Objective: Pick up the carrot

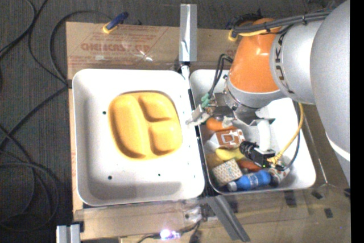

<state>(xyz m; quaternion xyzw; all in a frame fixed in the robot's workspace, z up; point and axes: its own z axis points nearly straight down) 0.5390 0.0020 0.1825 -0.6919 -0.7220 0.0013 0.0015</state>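
My gripper (211, 115) is low in the right bin (307, 176), at its left side near the wall shared with the left bin. Directly beneath it shows a small rounded orange piece, which looks like the carrot (214, 124); it touches the gripper's tip, and most of it is hidden by the wrist. The view does not show whether the carrot is between the gripper's parts. The arm's orange band and grey body cover the upper part of this bin.
Crowded around the carrot are an orange-and-white carton (228, 138), a yellow item (227, 153), a beige block (226, 171), a red-orange piece (249, 165), a blue bottle (251, 181) and a white item (265, 134). The left bin (85, 179) holds a yellow divided plate (120, 122).
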